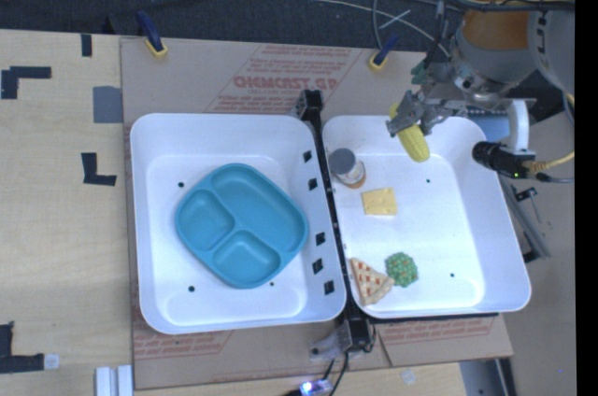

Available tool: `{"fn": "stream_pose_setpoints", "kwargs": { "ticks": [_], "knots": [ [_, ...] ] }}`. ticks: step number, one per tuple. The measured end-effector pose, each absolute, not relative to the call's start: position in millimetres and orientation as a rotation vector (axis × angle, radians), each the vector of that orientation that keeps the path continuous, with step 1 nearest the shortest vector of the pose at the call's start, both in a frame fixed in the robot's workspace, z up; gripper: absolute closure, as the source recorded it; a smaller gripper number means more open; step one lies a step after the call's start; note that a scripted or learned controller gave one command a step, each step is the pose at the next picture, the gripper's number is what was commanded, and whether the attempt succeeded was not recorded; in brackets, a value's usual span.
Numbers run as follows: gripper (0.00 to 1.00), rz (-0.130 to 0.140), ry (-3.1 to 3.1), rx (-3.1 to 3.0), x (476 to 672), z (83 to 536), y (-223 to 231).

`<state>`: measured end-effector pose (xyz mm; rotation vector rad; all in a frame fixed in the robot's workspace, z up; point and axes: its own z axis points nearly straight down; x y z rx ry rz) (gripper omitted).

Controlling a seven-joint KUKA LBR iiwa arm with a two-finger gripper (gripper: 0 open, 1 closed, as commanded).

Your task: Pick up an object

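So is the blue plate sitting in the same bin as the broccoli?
No. The blue plate lies in the left bin, while the broccoli lies in the right bin.

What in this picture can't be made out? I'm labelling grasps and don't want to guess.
- Tool: its fingers sit around the top of the corn cob, but the wrist above hides how firmly they grip; camera view.
- Small can: label too small to read.
- Arm's upper part: cut off by the right and top edges.
- Blue divided plate: its underside is hidden.
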<state>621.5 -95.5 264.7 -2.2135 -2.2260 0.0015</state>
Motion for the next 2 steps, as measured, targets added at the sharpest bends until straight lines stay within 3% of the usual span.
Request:
{"fn": "stream_pose_setpoints", "kwargs": {
  "ticks": [2],
  "knots": [
    [1.0, 0.003, -2.226, -2.212, 579.7, 253.2, 22.4]
  ]
}}
